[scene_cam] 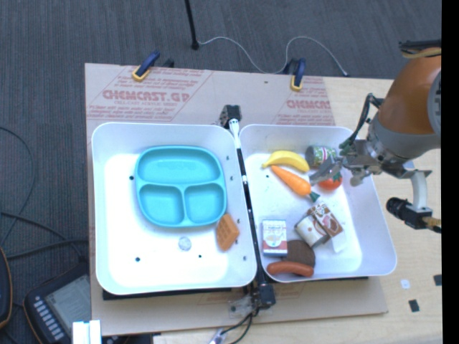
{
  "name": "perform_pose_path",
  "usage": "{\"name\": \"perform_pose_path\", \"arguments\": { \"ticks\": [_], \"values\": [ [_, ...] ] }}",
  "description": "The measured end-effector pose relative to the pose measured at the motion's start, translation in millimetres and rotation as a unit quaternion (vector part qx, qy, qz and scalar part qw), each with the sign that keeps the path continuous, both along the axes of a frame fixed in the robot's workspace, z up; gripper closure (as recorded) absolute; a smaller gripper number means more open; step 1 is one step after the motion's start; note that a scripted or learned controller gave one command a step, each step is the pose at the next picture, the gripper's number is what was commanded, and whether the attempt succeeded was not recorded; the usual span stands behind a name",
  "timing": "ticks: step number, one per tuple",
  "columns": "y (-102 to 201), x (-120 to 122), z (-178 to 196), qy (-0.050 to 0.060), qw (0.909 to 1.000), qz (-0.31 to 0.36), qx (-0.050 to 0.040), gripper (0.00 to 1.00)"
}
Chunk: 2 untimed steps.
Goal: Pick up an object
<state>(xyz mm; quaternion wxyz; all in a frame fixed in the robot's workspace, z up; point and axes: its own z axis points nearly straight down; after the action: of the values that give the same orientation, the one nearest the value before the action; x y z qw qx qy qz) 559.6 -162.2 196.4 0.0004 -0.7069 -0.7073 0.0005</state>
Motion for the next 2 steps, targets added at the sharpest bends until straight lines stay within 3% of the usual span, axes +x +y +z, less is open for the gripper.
{"name": "perform_pose_path", "arguments": {
  "ticks": [1,2],
  "values": [
    [26.8,-12.6,-98.8,-0.003,1.0000,0.000,-0.0013,0.00],
    [27.0,-13.6,-90.4,-0.001,1.0000,-0.001,-0.0011,1.00]
  ]
}}
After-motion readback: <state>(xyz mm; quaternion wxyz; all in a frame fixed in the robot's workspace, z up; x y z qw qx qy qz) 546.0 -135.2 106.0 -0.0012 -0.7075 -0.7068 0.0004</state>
